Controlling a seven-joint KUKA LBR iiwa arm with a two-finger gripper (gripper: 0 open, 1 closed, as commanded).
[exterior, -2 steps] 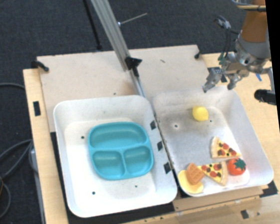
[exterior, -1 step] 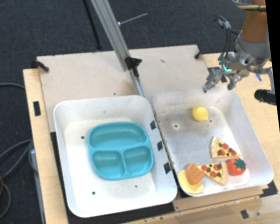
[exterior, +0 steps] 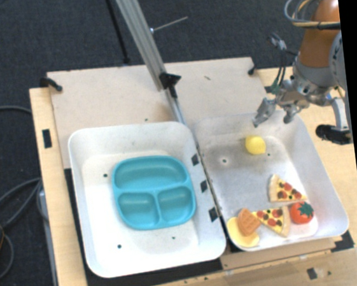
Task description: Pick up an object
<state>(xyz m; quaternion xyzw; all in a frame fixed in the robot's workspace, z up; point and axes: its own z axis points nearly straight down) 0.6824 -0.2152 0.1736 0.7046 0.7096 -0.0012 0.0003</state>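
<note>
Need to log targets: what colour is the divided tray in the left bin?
Teal-blue, plain with no pattern; the divided tray shows clearly in the camera view.

The gripper hangs with its fingers spread over the right bin's far edge. A yellow ball lies just below it (apart, untouched). Pizza slices and a tomato sit well beyond.

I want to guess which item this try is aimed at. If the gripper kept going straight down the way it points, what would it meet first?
Probably the yellow ball, which lies just below the open gripper; depth is unclear, so it could meet the right bin floor beside it.
</note>
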